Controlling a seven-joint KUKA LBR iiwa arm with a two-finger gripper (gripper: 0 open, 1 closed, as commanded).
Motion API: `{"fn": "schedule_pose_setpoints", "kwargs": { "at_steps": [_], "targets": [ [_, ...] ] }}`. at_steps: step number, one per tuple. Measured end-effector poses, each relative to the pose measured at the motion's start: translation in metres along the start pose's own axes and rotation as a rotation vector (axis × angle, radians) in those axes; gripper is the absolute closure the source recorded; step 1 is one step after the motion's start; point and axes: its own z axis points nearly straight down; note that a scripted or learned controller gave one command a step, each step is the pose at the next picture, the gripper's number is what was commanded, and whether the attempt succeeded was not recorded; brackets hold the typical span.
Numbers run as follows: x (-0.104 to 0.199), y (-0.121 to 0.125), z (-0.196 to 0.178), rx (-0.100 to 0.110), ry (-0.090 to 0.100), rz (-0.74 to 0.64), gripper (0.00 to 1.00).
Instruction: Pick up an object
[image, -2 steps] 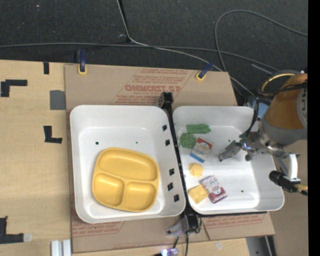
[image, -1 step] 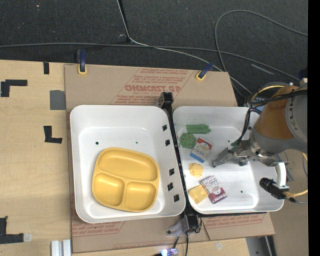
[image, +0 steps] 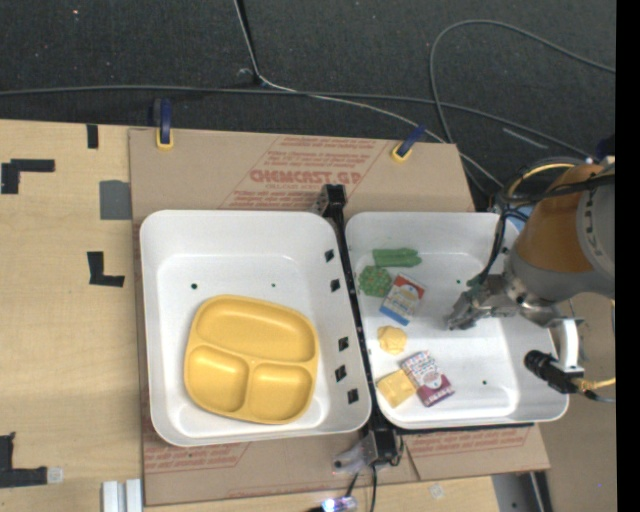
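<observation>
hand (image: 462, 316) low in right bin (image: 470, 408); its tips too blurred to read.

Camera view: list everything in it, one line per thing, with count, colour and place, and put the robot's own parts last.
White bins: 2, white, side by side on the bench.
Divided tray: 1, yellow, three compartments, in the left bin.
Long green piece: 1, green, right bin, upper left.
Round green piece: 1, green, right bin, just below the long one.
Small packet: 1, red and white, right bin, beside the round green piece.
Pale yellow lump: 1, right bin, left side.
Yellow block: 1, right bin, lower left.
Dark red packet: 1, touching the yellow block.
Clamps: 2, blue and yellow, on the cardboard's far edge.
Cables: several, black, behind the bins.
Arm: 1, grey with orange band, from the right.
Gripper: 1, dark, low over the right bin's middle.
</observation>
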Motion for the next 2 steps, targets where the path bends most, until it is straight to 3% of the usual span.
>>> {"fn": "schedule_pose_setpoints", "kwargs": {
  "at_steps": [2],
  "targets": [
    [-0.008,-0.002,-0.12,-0.001,0.002,0.0,1.0]
  ]
}}
